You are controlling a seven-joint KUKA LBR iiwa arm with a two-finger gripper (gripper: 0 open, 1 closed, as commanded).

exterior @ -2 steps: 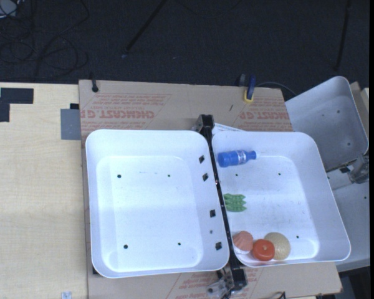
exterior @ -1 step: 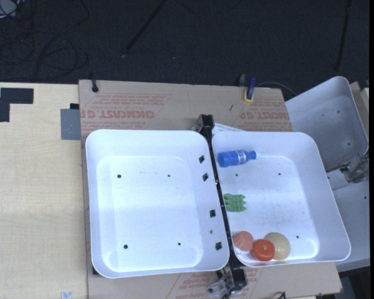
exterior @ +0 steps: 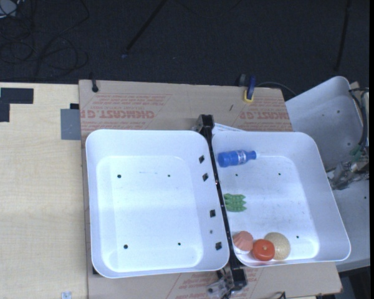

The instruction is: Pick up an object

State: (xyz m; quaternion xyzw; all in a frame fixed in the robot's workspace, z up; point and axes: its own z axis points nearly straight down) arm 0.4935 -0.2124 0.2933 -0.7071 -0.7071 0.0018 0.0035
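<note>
1. Two white bins are sitting side by side on the cardboard sheet point(exterior: 143, 108); left bin point(exterior: 149, 204) at 9 o'clock, right bin point(exterior: 280, 198) at 3 o'clock, rims touching along a black strip point(exterior: 215, 192).
2. Left bin is showing its white floor w/ a few small dark dots.
3. Right bin is carrying all the pickable stuff: blue bottle point(exterior: 235, 158) is lying on its side at the bin's 11 o'clock, cap pointing to 3 o'clock.
4. Green item point(exterior: 234, 202) is lying at the bin's 9 o'clock, just beside the inner wall.
5. Three round pcs are huddling at 7 o'clock: pink ball point(exterior: 242, 240), red ball point(exterior: 263, 250), tan ball point(exterior: 278, 244), red one touching both neighbours.
6. Pincer state: can't tell.
</note>
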